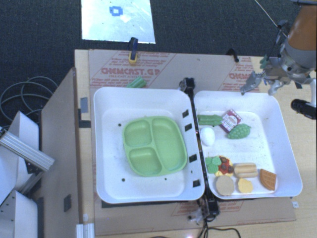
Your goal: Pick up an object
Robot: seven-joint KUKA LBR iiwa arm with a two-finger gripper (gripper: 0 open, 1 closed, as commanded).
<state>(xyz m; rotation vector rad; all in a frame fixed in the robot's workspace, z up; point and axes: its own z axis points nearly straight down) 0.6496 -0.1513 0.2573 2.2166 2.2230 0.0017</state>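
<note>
The right bin [282, 133] holds several toy foods: a green pod [210, 119], a maroon packet [230, 120], a bumpy green piece [239, 131], a white egg [207, 136], a green and red piece [220, 165], a bread roll [245, 170], a tan disc [224, 185], a yellow chunk [244, 185] and an orange wedge [268, 179]. My gripper [261, 86] hovers over the bin's far rim, above and behind the food. It is open, its fingers spread with nothing between them.
The left bin [106, 133] contains a green divided plate [153, 145]. A black clip [188, 85] sits where the bins meet at the back. A foil sheet [117, 14] lies on the dark floor beyond the bench. Cables [20, 95] coil at the left.
</note>
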